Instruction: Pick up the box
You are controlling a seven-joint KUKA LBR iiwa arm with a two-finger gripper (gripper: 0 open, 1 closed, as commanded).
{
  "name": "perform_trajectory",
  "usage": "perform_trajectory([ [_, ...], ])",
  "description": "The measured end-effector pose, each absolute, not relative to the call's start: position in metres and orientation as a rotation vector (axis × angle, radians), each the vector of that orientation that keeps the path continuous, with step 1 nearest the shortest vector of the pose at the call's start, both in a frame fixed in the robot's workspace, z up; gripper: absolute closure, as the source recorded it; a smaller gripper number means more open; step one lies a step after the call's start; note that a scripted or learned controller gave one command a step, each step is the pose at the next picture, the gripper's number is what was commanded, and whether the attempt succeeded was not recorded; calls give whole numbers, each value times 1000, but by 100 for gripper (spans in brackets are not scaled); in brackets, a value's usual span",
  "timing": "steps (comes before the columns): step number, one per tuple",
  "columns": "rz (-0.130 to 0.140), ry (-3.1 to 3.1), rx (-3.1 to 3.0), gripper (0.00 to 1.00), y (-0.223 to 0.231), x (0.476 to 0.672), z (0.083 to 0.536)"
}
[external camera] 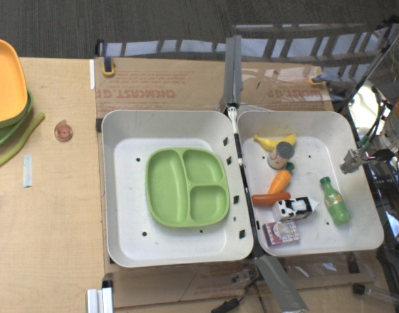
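The box (pixel 281 232) is small and pinkish with a printed label. It lies flat near the front left corner of the right bin (pixel 356 240), just below a black-and-white cow toy (pixel 295 207). My gripper (pixel 351 161) hangs over the right rim of that bin, well to the upper right of the box and apart from it. Nothing shows in the gripper.
In the right bin lie a banana (pixel 275 141), a grey cylinder (pixel 281 154), a carrot (pixel 280 181), a red sausage (pixel 271 199) and a green bottle (pixel 334 201). The left bin (pixel 121 194) holds a green divided plate (pixel 186 186). Orange and green plates (pixel 4 96) sit far left.
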State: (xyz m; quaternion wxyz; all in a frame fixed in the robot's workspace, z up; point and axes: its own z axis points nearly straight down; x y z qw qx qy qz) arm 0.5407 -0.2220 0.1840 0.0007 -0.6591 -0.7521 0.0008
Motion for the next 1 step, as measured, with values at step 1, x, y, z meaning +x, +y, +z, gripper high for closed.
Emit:
perform_trajectory([
  [1, 1, -2690, -1629, 100, -211, 490, 351],
])
